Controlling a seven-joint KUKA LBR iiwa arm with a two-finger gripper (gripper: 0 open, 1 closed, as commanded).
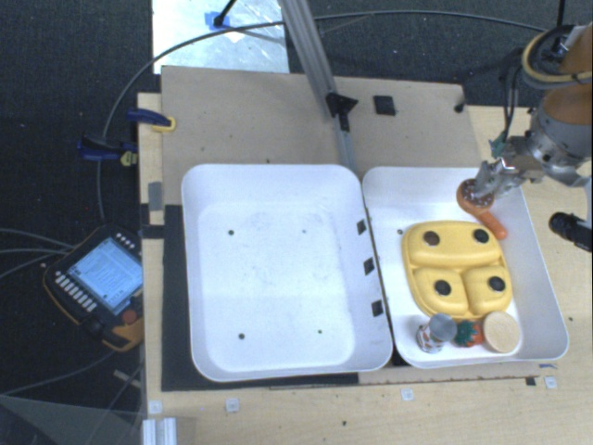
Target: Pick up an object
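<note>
In the right bin lies a yellow moulded tray with three dark spots. An orange carrot-like piece lies at the bin's back right, just above the yellow tray. My gripper hangs right over the carrot piece's upper end, at the back right of the bin. Along the bin's front edge sit a small grey and silver item, a small red and green item and a pale tan disc.
The left bin sits beside the right one, joined by black clips. A grey pole slants across the bench's back. A handheld pendant lies off the bench at the left, with cables around it.
</note>
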